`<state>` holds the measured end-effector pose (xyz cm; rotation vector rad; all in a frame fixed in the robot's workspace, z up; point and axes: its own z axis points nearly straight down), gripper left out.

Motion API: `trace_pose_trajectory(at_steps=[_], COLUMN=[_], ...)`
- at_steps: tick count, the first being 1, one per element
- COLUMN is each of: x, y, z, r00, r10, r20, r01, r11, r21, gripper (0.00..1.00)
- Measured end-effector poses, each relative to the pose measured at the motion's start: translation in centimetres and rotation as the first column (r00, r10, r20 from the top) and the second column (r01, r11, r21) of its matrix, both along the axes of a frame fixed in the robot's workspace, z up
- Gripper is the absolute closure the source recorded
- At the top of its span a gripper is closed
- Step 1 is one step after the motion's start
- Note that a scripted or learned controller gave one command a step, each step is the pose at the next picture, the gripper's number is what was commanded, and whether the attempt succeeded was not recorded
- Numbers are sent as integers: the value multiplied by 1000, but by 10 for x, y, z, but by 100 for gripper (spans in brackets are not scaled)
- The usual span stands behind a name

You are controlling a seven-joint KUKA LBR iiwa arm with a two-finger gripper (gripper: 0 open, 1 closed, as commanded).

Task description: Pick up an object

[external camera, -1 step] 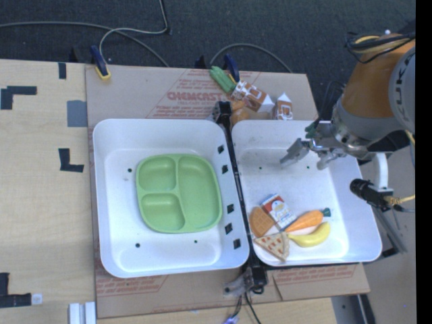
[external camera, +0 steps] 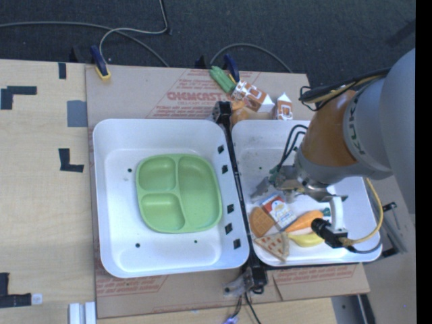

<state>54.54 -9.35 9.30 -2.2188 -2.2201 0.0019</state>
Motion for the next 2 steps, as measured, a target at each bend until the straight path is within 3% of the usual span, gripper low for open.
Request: trace_pose_trajectory(at_steps=[1,2], x=[41,-15], y=[-9,-5], z=[0,-6], r00=[1000,1000], r10=[0,0], r20=[2,8], r01=[0,0], r11=[1000,1000], r21=[-1,-3], gripper=[0,0])
